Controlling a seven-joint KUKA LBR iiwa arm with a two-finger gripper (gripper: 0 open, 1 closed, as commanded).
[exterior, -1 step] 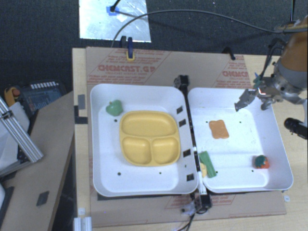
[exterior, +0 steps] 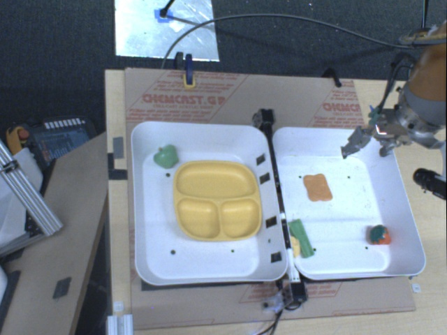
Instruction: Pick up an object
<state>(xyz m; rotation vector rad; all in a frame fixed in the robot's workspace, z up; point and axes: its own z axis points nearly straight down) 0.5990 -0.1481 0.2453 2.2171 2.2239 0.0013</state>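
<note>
A flat orange slab (exterior: 317, 187) with rounded corners lies in the right bin (exterior: 401, 208); the jaws (exterior: 368, 145) hover spread, ungripping, above the slab.

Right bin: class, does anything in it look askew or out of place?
Nothing is spilled or damaged. The green and yellow piece leans against the right bin wall at the divider, while the orange slice lies flat.

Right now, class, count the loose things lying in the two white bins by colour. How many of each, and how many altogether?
Yellow: 1, the divided tray
Green: 2, the toy pepper and the green-and-yellow piece
Orange: 2, the flat toast-like piece and the orange-and-green toy
Total: 5
</note>
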